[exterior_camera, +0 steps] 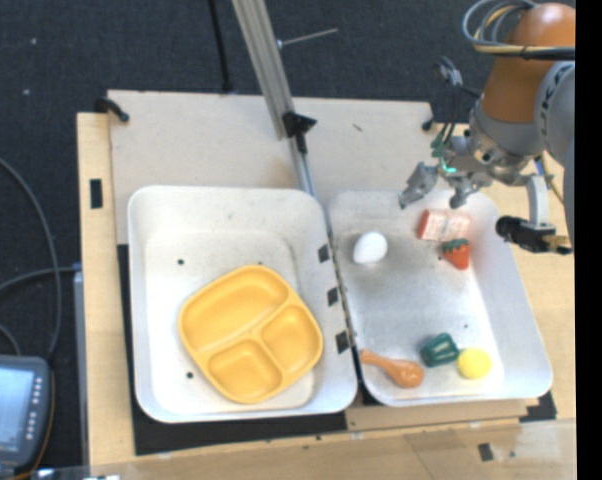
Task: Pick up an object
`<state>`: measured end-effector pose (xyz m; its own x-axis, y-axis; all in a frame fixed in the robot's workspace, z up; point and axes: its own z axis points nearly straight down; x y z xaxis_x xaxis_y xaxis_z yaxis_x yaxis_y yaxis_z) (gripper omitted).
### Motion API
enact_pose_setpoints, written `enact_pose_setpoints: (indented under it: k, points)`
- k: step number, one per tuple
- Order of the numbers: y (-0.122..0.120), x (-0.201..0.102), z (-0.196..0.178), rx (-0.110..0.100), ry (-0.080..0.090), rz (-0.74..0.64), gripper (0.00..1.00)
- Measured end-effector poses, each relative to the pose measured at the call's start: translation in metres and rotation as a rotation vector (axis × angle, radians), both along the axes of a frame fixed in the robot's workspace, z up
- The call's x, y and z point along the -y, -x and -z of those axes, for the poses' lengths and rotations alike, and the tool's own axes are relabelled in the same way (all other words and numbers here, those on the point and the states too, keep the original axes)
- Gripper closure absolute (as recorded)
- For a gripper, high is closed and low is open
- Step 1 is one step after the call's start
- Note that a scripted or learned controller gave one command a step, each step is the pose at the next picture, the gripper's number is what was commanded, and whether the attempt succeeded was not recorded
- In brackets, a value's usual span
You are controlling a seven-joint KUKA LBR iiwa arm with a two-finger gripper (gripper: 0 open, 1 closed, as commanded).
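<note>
My gripper (pixel 439 188) hovers over the back of the right bin (pixel 521 298), its two grey fingers spread open with nothing between them. Just below it lies a small pink and white box (pixel 441 227), with a red piece (pixel 457 255) touching the box's front corner. A white ball (pixel 370 247) rests to the left near the bin's inner wall. At the bin's front lie an orange drumstick-shaped toy (pixel 393 368), a dark green block (pixel 439 349) and a yellow ball (pixel 473 364).
The left bin (pixel 156 268) holds a yellow divided plate (pixel 249 332). A slanted aluminium post (pixel 266 63) rises behind the bins, its foot near the gap between them. The arm's orange band (pixel 526 58) is at the upper right.
</note>
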<state>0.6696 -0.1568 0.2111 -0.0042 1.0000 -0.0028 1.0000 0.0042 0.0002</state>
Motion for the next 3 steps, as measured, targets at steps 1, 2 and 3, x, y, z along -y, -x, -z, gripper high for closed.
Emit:
enact_pose_setpoints:
  k: [1,2,3]
  points:
    - [0.007,-0.006,0.05,-0.003,-0.001,0.001,0.0]
    - [0.005,-0.001,0.111,-0.007,-0.001,0.003,0.0]
    - [0.005,0.001,0.109,0.0,0.001,0.004,0.0]
